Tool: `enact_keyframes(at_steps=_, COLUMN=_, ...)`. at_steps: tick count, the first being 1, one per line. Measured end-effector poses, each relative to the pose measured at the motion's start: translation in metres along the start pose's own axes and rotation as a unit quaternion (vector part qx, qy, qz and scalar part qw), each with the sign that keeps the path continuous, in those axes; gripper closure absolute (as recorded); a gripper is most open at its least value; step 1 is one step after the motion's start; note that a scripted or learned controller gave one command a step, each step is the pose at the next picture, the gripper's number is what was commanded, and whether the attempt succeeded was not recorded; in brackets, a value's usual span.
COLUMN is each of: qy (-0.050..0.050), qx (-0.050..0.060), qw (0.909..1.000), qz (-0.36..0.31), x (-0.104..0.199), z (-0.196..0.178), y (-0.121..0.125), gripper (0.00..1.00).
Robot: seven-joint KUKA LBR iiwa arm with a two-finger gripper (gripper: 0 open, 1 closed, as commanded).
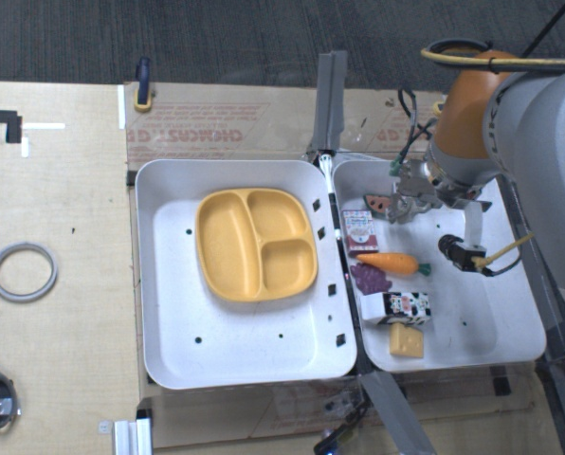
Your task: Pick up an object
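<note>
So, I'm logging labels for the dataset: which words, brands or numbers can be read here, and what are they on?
Cardboard sheet behind the bins: red print, seen upside down and blurred; not readable.
Small red-and-white carton in the right bin: label too small to read.
Black-and-white carton: pattern, no legible text.
Nothing else carries readable text.

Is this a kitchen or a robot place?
Probably a robot test lab, not a kitchen. A grey arm reaches over two white bins on a bench, and the food, like the carrot, looks like toys. Tape lies nearby.
</note>
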State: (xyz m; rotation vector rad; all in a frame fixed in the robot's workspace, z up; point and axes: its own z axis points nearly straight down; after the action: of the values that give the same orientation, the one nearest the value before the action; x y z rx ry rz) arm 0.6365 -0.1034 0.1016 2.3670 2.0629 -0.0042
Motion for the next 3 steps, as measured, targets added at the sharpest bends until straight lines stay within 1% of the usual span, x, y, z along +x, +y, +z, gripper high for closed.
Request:
enact_keyframes(at_steps=1, qy=0.000, qx=0.000, qw=1.0000, qz=0.000, x=0.000, z=0.000, y=0.000, gripper=0.00)
enact_keyframes(at_steps=2, qy=0.001, qx=0.002, qw=0.9981, qz=0.062, x=-0.057, z=0.011, y=-0.091, gripper=0.00)
enact_keyframes(at_steps=3, qy=0.001, qx=0.002, qw=0.9780, qz=0.209, x=-0.004, z=0.011, y=-0.043, gripper=0.00)
